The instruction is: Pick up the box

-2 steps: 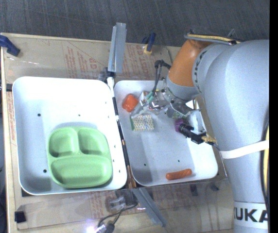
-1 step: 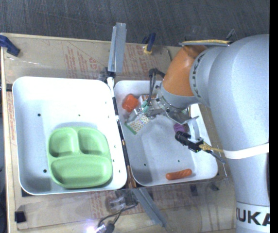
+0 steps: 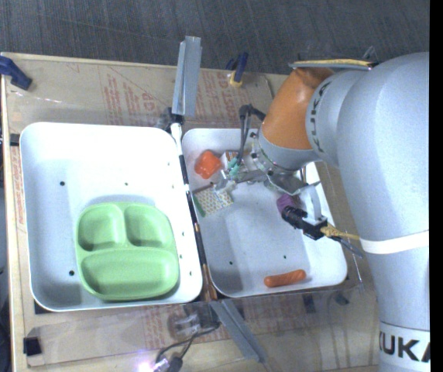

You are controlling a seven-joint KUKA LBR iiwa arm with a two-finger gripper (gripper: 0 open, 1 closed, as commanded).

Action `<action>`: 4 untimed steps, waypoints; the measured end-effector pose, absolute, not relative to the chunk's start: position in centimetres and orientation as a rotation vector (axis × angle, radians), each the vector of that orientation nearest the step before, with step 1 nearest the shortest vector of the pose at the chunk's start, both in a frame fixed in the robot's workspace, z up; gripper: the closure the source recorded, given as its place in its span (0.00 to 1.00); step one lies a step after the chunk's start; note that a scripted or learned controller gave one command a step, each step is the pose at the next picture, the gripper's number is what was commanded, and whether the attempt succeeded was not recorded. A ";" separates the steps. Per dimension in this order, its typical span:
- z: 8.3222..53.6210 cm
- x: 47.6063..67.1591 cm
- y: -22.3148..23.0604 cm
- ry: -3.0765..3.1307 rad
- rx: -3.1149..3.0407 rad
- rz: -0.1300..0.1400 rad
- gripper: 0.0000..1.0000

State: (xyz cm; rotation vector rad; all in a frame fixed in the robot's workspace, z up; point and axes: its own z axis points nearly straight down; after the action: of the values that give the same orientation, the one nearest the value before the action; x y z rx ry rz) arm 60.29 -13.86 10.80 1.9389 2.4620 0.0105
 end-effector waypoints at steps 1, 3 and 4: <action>10.8 60.3 -13.8 2.463 1.938 0.010 0.00; 11.4 58.4 -12.3 2.253 2.132 -0.019 1.00; 19.3 63.8 -8.6 2.543 1.844 0.001 1.00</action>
State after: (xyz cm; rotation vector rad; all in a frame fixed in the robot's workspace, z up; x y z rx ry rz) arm 63.77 -8.61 19.26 1.8441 2.5430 0.0007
